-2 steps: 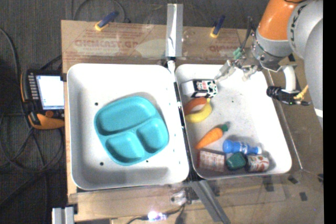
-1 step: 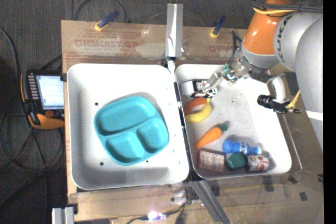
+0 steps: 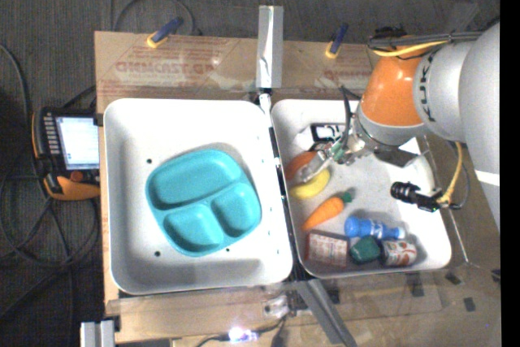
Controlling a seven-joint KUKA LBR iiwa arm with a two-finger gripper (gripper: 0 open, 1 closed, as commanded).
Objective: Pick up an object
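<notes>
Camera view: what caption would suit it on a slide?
Robot arm's tool poised over a banana in the right bin; teal tray beside.

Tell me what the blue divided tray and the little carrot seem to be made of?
The blue divided tray looks like moulded plastic: uniform turquoise colour, rounded compartment edges, a soft sheen. The carrot is probably a plastic or rubbery toy, since its orange is flat and even with a neat green tip, though real can't be fully excluded.

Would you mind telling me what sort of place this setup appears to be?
Probably a robotics lab set up for grasping trials: an arm reaches over two white bins, toy food such as a carrot lies in one, and a control pendant and cables lie nearby.
</notes>
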